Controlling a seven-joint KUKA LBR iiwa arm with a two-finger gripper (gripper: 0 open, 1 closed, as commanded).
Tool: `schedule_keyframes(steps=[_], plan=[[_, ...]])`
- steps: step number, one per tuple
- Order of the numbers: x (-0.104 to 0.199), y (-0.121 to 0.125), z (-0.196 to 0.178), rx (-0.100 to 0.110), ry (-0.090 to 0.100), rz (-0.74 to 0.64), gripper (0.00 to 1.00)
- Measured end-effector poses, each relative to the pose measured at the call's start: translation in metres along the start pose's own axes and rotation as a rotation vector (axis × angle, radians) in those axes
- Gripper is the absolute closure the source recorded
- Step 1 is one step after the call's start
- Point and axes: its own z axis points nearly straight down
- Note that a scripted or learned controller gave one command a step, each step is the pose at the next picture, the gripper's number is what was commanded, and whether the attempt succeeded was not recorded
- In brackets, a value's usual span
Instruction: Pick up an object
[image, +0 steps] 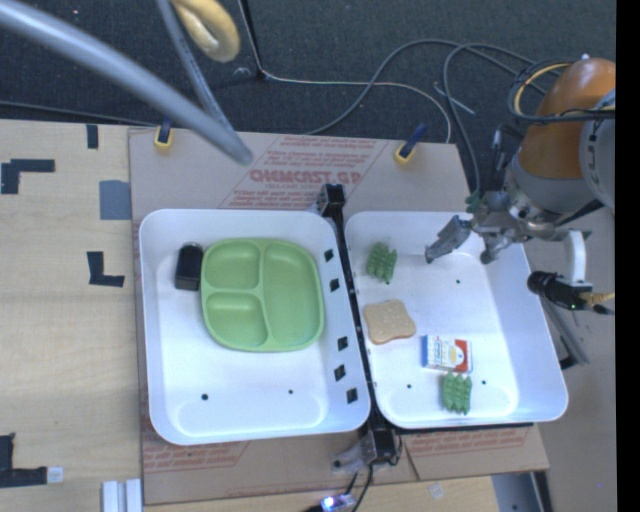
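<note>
My gripper (466, 247) hangs over the far right part of the right bin (505, 300), its two dark fingers spread apart with nothing between them. In that bin lie a green toy piece (381, 261) near the far left, a slice of toast (388, 321) left of the middle, a small white, red and blue box (446, 354) toward the front, and another green toy piece (456, 392) just in front of the box. The gripper is to the right of the first green piece and apart from all of them.
The left bin (170, 380) holds a green divided plate (263, 293) and a small black block (188, 266) at its left side. A black divider (345, 300) joins the bins. Cables run over the dark floor behind.
</note>
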Motion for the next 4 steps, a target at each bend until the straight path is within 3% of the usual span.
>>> schedule_keyframes(steps=[1,3,4], plan=[[0.001,0.003,-0.009,-0.014,-0.002,-0.003,0.0],[0.009,0.009,0.1,-0.008,-0.002,-0.004,0.0],[0.009,0.009,0.122,-0.015,-0.004,-0.004,0.0]])
